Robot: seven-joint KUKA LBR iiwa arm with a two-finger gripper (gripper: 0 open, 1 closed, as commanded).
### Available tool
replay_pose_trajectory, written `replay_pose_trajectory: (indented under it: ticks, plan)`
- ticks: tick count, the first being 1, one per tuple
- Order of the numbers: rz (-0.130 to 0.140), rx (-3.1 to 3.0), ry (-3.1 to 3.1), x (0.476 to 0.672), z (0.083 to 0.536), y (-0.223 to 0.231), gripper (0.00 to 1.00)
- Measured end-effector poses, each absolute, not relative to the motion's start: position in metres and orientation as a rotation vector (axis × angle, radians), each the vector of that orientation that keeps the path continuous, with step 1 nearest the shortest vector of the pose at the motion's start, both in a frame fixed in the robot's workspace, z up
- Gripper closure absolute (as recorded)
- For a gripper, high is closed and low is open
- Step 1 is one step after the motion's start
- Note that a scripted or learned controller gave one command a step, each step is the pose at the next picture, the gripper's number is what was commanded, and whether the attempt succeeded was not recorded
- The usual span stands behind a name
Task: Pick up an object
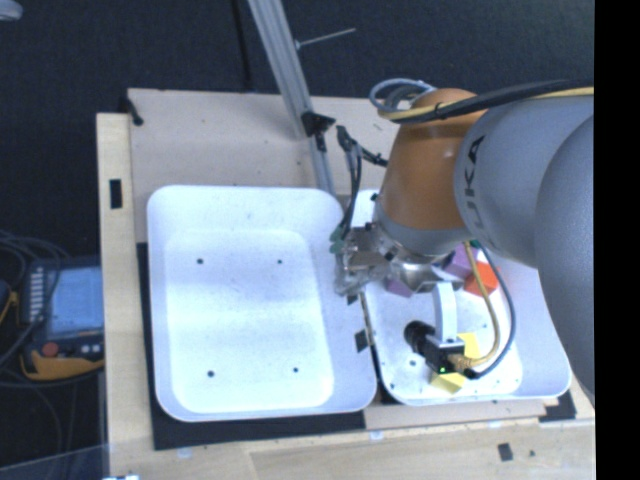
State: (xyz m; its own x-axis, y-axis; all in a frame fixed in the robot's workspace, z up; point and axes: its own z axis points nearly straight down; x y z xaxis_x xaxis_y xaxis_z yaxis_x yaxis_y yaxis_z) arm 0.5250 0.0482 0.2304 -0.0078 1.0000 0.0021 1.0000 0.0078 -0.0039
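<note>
The arm leans over the right bin [535,368] and hides most of it. My gripper [402,274] points down at the bin's left side, under the grey wrist and orange band. A purple object [400,287] shows right beneath the wrist, and another purple patch [463,263] peeks out to its right. Beside that patch lies an orange-red object [488,274], partly hidden by the arm. Whether anything sits between the fingers is hidden from view.
The left bin [245,298] lies beside the right one, their rims meeting near the gripper. A slanted metal rail [290,78] rises from behind the bins. A handheld control unit [65,313] sits off the bench at left.
</note>
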Motion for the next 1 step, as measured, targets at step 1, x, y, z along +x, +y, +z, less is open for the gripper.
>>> replay_pose_trajectory:
  ticks: [1]
  plan:
    - [-0.002, -2.212, -2.230, 0.5403, 0.2235, 0.0989, 1.00]
